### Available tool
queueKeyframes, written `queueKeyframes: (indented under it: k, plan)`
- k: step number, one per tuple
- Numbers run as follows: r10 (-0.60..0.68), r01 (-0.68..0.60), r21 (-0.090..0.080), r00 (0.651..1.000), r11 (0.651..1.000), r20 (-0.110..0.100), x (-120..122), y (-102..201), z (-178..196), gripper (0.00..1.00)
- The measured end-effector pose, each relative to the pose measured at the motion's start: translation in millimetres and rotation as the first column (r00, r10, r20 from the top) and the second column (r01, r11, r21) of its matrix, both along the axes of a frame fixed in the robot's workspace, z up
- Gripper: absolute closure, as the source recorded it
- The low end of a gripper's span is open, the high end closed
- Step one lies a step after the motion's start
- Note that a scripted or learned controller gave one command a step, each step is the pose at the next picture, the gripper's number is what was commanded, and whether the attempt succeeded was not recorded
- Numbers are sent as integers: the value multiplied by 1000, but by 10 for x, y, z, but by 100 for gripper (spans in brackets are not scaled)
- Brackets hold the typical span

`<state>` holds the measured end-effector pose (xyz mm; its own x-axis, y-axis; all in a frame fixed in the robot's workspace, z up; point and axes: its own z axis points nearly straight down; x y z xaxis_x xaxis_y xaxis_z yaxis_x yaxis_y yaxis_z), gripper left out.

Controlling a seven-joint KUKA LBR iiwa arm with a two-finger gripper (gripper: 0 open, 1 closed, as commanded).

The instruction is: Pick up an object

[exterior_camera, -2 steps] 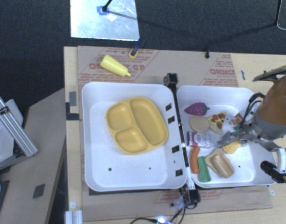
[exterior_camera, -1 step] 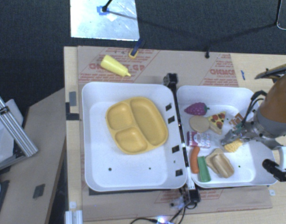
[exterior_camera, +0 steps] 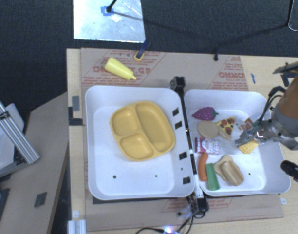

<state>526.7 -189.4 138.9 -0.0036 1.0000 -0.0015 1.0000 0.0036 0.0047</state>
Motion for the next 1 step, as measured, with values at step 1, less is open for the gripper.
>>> queueKeyframes:
  k: [1]
  plan:
    - [1, -1, -2, 1000, 1000, 4, 59, 11, 640, 100]
